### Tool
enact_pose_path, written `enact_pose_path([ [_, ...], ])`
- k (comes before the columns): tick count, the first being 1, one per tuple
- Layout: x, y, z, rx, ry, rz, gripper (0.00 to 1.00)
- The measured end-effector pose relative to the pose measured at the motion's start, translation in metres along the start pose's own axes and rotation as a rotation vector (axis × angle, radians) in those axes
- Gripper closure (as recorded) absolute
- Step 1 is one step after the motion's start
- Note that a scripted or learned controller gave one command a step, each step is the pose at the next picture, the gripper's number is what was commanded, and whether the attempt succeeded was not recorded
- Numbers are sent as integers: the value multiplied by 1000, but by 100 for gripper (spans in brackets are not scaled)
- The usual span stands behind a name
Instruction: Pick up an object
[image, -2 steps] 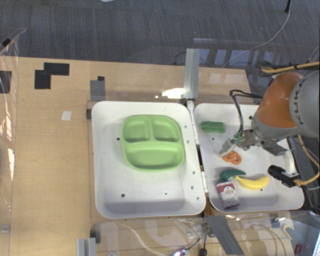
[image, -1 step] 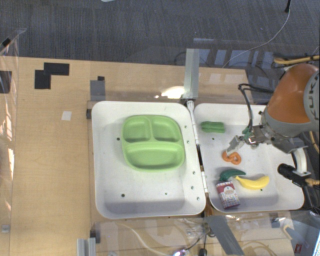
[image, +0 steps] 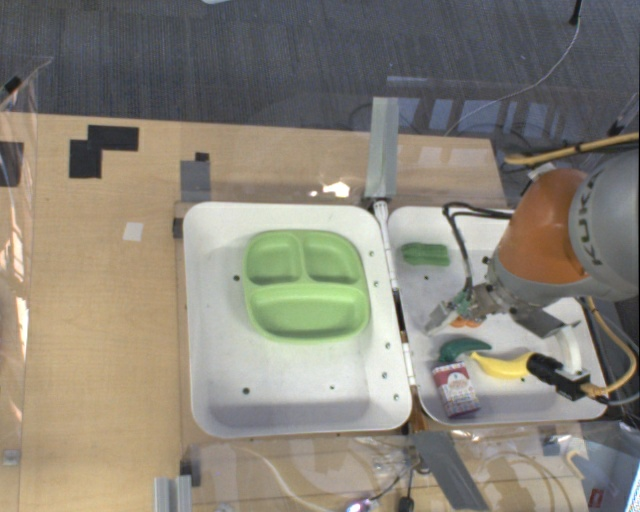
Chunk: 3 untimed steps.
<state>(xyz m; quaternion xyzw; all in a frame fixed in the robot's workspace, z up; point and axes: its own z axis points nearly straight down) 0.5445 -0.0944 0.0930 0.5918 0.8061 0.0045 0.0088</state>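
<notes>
Several small objects lie in the right-hand white bin (image: 500, 225), and the one nearest the two-finger gripper (image: 462, 308) is a small orange piece (image: 463, 322) that peeks out just beneath the fingertips, near the bin's middle; only a sliver of it shows, too little to tell its shape, and whether it sits between the fingers or merely under them I cannot tell, so their state stays unknown. To do this step well, I judge the gripper should settle squarely over that orange piece, close only once both sides are bracketed, and lift straight up, keeping clear of its close neighbours. Just below it lies a dark green curved piece (image: 463, 348), touching or nearly touching a yellow plastic banana (image: 503, 364) with a black tip, and under those a small red-and-white printed box (image: 456, 388). A light green oblong piece (image: 426, 254) rests well apart near the bin's top. The left-hand white bin (image: 215, 330) holds a lime-green three-compartment plate (image: 305, 283).
</notes>
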Motion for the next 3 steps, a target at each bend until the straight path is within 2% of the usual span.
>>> enact_pose_path([
  [1,-38,80,4,2,3,-206,0],
  [2,-38,84,-10,-6,0,-206,100],
  [3,20,136,-93,8,7,-185,100],
])
